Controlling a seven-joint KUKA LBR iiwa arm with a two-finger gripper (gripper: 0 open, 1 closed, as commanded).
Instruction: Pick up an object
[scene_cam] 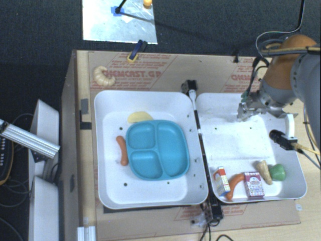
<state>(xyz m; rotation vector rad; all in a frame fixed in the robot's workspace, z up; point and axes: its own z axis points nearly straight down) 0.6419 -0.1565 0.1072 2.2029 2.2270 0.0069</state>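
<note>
My gripper (244, 113) hangs over the far right part of the right bin (235, 144), with the grey arm and its orange band (281, 74) behind it. Nothing shows under it but bare bin floor. Along the near edge of that bin lie a small white and orange carton (222, 180), an orange sausage-shaped piece (235, 186), a red box (254, 185) and a cone with a green ball (271, 171). These things lie well below the gripper in the view, apart from it.
The left bin (113, 109) holds a blue divided plate (158, 149), a yellow piece (140, 117) behind it and an orange sausage (122, 150) to its left. A black part (281, 138) juts over the right bin's right rim. A beige item (103, 75) lies on the cardboard.
</note>
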